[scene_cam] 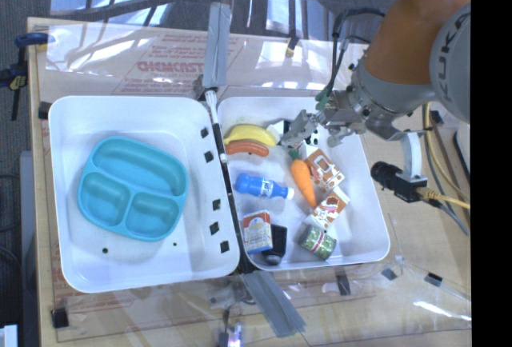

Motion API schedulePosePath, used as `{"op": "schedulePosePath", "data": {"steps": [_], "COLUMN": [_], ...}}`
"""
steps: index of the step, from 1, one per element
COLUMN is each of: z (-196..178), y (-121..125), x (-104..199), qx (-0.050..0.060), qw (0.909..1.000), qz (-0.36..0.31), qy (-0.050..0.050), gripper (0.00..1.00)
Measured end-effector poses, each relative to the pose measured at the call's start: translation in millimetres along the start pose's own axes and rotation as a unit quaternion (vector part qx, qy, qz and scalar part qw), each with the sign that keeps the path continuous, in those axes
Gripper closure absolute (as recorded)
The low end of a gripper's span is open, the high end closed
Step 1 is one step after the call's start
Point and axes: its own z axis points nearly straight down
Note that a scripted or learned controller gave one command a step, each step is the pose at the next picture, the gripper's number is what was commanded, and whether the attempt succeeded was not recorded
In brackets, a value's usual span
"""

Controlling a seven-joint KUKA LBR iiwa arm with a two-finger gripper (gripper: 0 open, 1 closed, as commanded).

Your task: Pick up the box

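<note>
While the gripper (308, 132) hangs over the upper part of the right bin (376, 213), the approach is in hand and nothing is held.
The fingers look slightly parted around no object. The box (326, 170) lies just below and right of them, touching the carrot (302, 181); next, a descent onto the box, clear of the carrot.

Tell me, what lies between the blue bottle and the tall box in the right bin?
In the camera view, the carrot lies between the blue bottle and the tall box, against the box.
</note>
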Motion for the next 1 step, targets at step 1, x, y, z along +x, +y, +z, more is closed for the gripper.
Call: {"op": "schedulePosePath", "data": {"steps": [1], "z": [99.8], "y": [-11.2], "x": [97.6], "qx": [0.001], "qw": [0.9999], "qz": [0.011], "qy": [0.000], "gripper": [0.00]}}
